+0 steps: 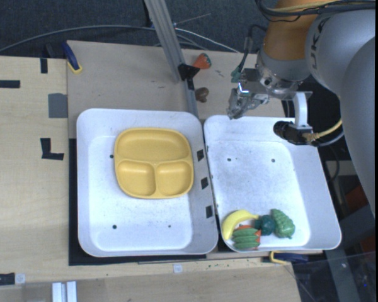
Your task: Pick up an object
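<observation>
A small cluster of toy food lies in the near corner of the right bin (315, 187): a yellow banana (235, 219), a red and green piece (246, 236) and a green leafy piece (281, 223). My gripper (237, 109) hangs above the far left edge of the right bin, well away from the cluster. Nothing shows between its fingers. The left bin (94, 187) holds a yellow divided plate (154, 162).
A grey metal bar (167, 33) slants down from the top toward the gap between the bins. An orange thing (203, 60) and a brown thing (202, 94) lie on the bench behind the bins. A blue and yellow piece (71, 58) lies at far left.
</observation>
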